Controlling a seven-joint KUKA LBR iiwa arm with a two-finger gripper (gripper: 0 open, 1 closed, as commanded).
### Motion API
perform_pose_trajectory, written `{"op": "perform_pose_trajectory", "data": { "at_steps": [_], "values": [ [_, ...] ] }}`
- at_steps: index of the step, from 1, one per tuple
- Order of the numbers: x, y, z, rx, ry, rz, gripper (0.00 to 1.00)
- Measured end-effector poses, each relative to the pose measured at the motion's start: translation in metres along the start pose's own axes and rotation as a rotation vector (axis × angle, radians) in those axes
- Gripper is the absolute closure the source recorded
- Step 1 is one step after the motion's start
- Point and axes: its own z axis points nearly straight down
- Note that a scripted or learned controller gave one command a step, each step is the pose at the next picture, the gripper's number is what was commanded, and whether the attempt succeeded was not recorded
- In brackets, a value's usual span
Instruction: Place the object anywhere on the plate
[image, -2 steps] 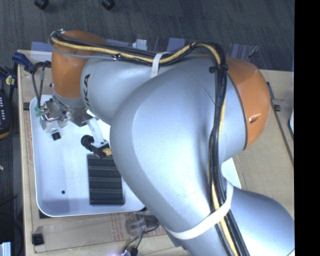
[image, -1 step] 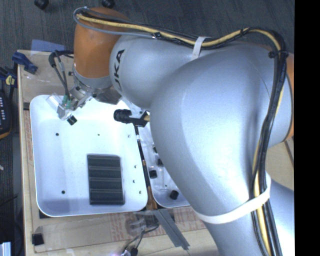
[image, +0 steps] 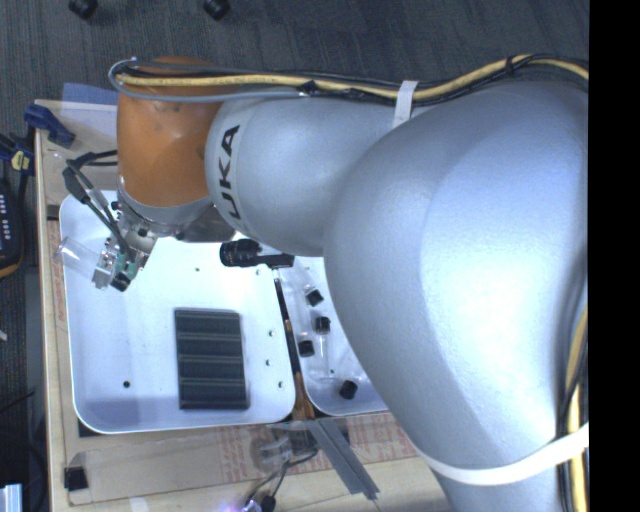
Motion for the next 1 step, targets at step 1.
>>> {"op": "perform_pose_trajectory", "data": {
  "at_steps": [1],
  "values": [
    [0.0527,-0.0177,-0.0182,0.0,0.0,-0.216,1.0]
  ]
}}
